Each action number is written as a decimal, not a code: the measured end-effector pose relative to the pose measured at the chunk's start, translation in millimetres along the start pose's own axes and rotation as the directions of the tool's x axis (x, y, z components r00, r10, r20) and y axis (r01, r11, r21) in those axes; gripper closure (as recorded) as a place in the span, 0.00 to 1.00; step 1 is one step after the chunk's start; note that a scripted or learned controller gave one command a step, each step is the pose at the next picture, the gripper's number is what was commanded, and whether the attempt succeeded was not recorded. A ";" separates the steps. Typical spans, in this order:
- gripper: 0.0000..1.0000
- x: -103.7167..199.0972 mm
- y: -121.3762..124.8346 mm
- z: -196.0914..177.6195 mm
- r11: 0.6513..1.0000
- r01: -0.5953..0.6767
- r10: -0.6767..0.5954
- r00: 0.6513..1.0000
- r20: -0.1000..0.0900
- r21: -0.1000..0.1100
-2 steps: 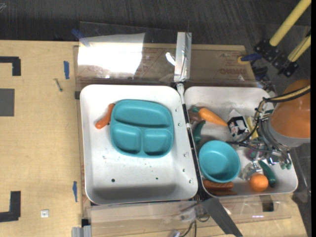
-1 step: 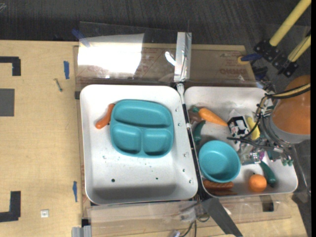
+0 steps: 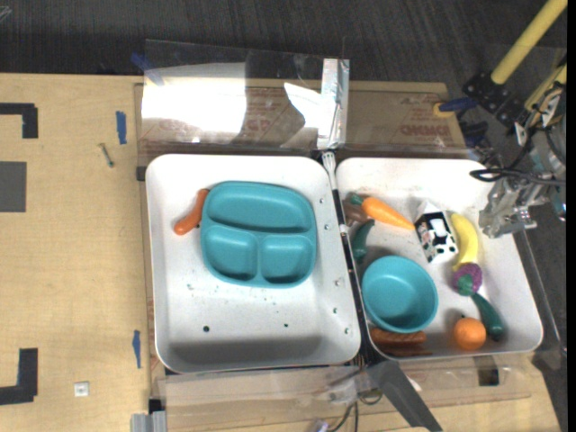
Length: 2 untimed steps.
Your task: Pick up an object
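My gripper [image 3: 506,212] hangs over the right rim of the right bin [image 3: 526,282], near its far corner and just right of a yellow banana [image 3: 464,238]. Also in this bin are a carrot [image 3: 389,212], a black and white cow toy [image 3: 436,235], a teal bowl [image 3: 399,293], a purple piece [image 3: 467,279], an orange fruit [image 3: 469,332], a dark green piece [image 3: 491,318] and a brown sausage [image 3: 398,339] partly under the bowl. Nothing is seen in the gripper.
The left bin [image 3: 166,277] bears a teal divided plate [image 3: 258,232] with an orange sausage [image 3: 190,214] at its left side. A clear plastic sheet [image 3: 243,106] stands behind the bins. Cables and a yellow bar [image 3: 531,30] crowd the far right.
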<state>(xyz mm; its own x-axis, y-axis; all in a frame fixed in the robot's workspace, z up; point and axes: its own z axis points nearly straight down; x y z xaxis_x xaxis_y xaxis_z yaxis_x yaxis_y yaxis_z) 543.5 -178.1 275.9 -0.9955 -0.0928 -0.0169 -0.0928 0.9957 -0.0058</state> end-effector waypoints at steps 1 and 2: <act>1.00 -53.0 6.2 131.8 1.000 0.001 -0.001 1.000 -0.023 -0.011; 0.00 -56.2 3.9 124.8 1.000 0.000 0.000 1.000 -0.010 -0.006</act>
<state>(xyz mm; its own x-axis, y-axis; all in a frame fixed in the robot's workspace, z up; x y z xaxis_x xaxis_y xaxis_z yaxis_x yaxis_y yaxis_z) 601.2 -169.5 152.0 -0.9957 -0.0924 -0.0070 -0.0924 0.9957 -0.0001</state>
